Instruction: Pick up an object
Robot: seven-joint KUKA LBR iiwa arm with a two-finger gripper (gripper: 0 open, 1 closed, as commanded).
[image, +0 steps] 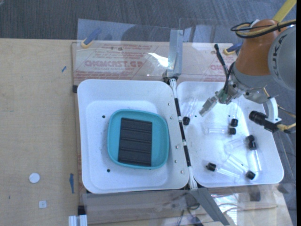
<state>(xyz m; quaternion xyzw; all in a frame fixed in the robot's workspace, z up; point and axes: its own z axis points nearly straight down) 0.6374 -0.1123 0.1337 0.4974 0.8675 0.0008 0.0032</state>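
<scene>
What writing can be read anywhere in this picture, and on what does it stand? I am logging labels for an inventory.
"CHEMCAST GP", in red print, on the clear sheet behind the left bin.
Smaller red print on the same sheet: too blurred to read.
More red print on the sheet's right part: unreadable.

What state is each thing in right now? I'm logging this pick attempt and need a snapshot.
gripper: over the right bin, nothing visibly held; fingers unclear.
clear vials with black caps: lying on their sides, scattered in the right bin.
right bin: holds the vials.
teal tray: flat in the left bin, carrying a dark ribbed block.
left bin: holds the tray.
</scene>
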